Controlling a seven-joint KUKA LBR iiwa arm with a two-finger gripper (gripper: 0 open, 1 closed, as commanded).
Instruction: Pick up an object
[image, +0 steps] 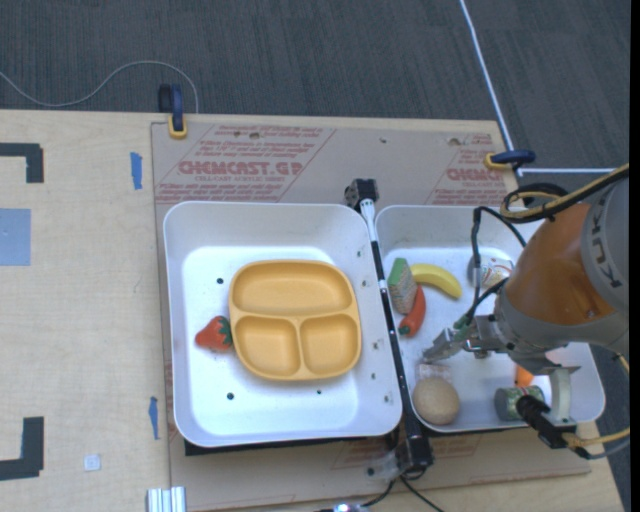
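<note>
My gripper (446, 347) hangs low in the right bin (455, 222), coming off the grey and orange arm. Its tip points left, just above a tan round object (436, 401) at the bin's front left. A red pepper (413, 312) lies a little up and left of the tip. A green and brown item (402, 284) and a yellow banana (438, 279) lie further back. Nothing visibly sits in the gripper. The arm hides the bin's right part.
A small green object (513, 403) and a small orange piece (523, 377) lie under the wrist at the front right. The left bin (190, 230) holds a yellow divided plate (295, 318) with a red strawberry-like toy (211, 335) beside it.
</note>
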